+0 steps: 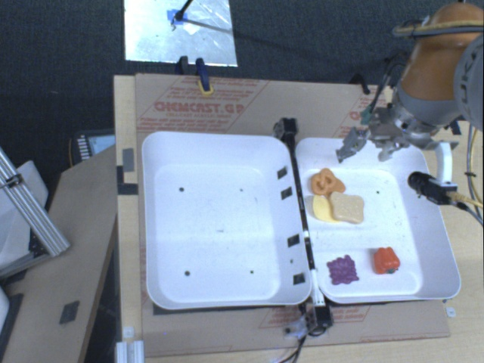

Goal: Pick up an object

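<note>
In the right bin lie an orange pretzel-shaped piece, a yellow slice partly under a tan toast-like piece, a purple grape bunch and a red pepper. My gripper hangs over the bin's far edge, up and to the right of the pretzel piece. Its two fingers are spread apart with nothing between them.
The left bin sits beside the right one, with black clips along the shared rim. Both rest on a cardboard sheet. A black cable fitting juts over the right bin's right side. A metal rail stands far left.
</note>
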